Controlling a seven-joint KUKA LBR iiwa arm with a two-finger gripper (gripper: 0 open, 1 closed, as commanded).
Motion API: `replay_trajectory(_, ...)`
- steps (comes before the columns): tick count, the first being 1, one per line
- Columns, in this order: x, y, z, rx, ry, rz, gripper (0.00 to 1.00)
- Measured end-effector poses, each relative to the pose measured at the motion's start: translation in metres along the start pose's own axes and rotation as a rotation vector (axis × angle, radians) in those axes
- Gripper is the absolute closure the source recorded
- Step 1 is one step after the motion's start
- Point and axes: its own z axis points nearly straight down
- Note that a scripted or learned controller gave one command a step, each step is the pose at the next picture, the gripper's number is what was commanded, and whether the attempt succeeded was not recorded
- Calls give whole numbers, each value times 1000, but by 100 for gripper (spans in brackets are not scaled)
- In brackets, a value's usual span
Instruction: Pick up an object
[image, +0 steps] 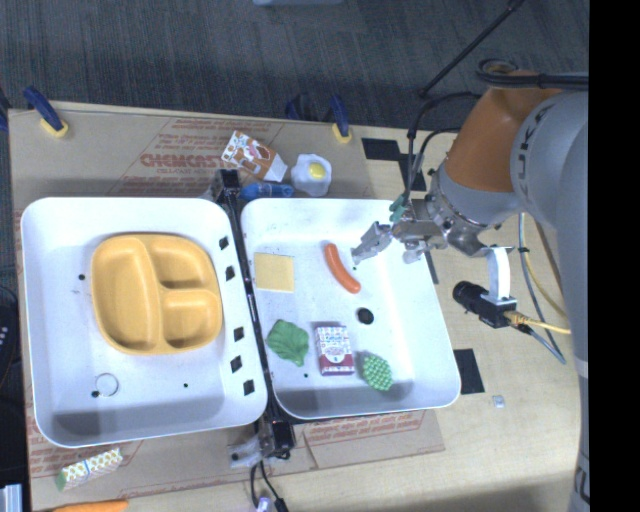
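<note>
My gripper (388, 246) hangs over the upper right part of the right bin (432, 340), its two fingers spread apart with nothing between them. Just left of and below it lies an orange-red sausage (341, 267). Further left a yellow cheese square (274, 271) lies flat. Along the bin's near side are a green lettuce leaf (288, 341), a red packet (333, 350) and a green dotted piece (376, 371). A small black disc (365, 317) sits mid-bin.
The left bin (40, 330) holds a yellow divided plate (157, 292) and a small clear ring (106, 383). Behind the bins lie a printed packet (245, 152), a fried-egg toy (312, 173) and a blue item (265, 190). A wrapped sweet (90, 466) lies at the front left.
</note>
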Motion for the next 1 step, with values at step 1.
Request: replay_trajectory(1, 24, 46, 131, 0, 0, -66, 0)
